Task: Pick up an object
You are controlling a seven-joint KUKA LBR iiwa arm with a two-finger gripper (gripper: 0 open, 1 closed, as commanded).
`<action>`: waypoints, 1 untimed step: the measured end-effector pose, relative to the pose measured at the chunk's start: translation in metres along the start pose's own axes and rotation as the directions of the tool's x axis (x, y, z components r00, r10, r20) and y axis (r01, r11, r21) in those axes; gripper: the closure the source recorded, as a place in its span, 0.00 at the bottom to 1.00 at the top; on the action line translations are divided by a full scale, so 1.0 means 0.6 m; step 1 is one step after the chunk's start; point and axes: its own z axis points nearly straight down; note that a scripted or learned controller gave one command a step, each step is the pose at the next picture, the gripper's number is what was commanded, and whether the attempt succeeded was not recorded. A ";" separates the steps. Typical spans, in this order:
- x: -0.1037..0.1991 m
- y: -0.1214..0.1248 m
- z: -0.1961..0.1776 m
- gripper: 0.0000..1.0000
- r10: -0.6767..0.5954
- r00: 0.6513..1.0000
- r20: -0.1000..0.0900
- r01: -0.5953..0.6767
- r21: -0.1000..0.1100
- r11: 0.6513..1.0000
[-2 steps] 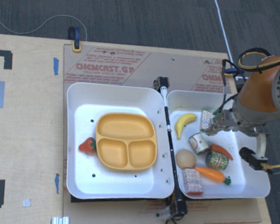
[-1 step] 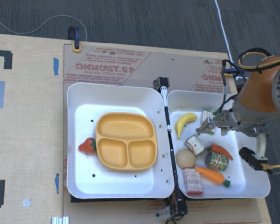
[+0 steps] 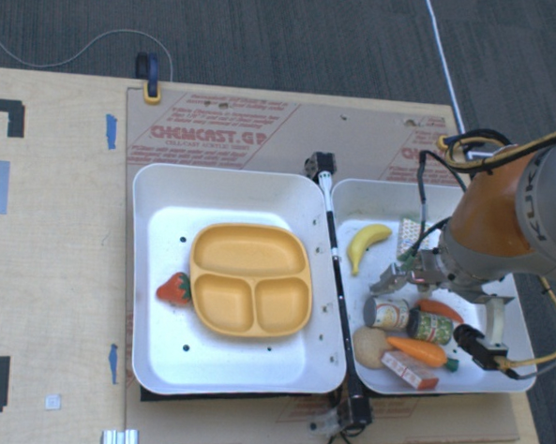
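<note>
White bins, 2 of them, sit side by side. Left bin (image 3: 152, 284) holds 1 yellow 3-part tray (image 3: 251, 279) and 1 strawberry (image 3: 173, 289) touching its left edge. Right bin (image 3: 523, 367) holds 1 banana (image 3: 364, 244), 2 cans (image 3: 413, 320), 1 potato (image 3: 368, 345), 1 carrot (image 3: 418, 351) and 1 red packet (image 3: 408, 372). Gripper (image 3: 408, 277) hangs over the cans, near the banana; whether it is wide or narrow cannot be told. Arm (image 3: 499, 220) hides part of that bin.
</note>
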 end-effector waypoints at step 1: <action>0.002 -0.062 0.004 0.00 -0.001 1.000 0.005 0.001 -0.016 1.000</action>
